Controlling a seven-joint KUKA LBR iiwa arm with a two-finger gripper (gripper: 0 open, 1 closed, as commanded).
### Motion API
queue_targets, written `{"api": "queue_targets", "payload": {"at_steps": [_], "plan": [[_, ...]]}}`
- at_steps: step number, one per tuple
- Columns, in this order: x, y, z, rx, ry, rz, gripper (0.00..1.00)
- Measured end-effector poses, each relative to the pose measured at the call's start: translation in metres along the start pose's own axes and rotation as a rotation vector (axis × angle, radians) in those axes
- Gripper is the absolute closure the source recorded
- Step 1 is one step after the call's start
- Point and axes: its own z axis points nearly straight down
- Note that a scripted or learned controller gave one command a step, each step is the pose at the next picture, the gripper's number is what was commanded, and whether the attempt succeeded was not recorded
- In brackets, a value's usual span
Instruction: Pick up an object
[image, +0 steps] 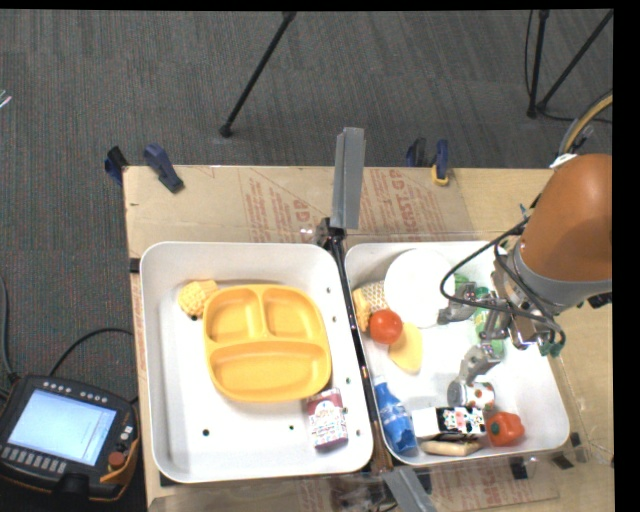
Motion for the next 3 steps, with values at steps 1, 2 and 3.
{"api": "queue_targets", "payload": {"at_steps": [1, 2, 3], "plan": [[0.036, 0.041, 0.117, -0.001, 0.004, 0.013, 0.0], [0.016, -0.018, 0.063, 0.001, -0.004, -0.328, 0.0], [-0.049, -0.01, 0.115, -0.002, 0.0, -0.23, 0.0]]}}
